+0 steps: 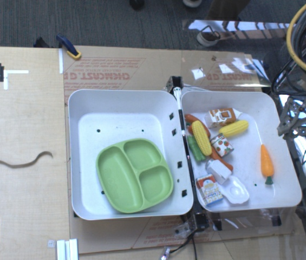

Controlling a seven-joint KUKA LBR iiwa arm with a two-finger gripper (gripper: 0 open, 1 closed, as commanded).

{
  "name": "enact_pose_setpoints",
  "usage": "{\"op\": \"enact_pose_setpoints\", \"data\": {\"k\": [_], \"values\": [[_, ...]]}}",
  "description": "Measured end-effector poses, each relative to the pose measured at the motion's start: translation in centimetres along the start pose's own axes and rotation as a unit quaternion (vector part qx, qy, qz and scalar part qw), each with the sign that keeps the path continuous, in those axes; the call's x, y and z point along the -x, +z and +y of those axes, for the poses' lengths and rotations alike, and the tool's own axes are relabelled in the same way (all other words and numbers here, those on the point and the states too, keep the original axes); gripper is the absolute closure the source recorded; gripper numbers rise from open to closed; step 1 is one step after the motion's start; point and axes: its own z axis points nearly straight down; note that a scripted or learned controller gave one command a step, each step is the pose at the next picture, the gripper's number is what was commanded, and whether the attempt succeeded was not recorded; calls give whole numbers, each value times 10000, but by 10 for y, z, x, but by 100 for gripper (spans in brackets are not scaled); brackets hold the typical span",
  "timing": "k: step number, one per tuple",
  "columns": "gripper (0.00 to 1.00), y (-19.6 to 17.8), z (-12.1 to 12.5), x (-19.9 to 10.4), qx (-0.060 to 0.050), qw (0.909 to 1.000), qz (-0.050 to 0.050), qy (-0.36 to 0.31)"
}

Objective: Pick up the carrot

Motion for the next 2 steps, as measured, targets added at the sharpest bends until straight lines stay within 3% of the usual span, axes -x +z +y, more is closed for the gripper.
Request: {"op": "enact_pose_setpoints", "data": {"k": [1,2], "values": [[0,0,0,0,2,10000,2,-3],[0,98,-21,-39,10,9987,6,-515]]}}
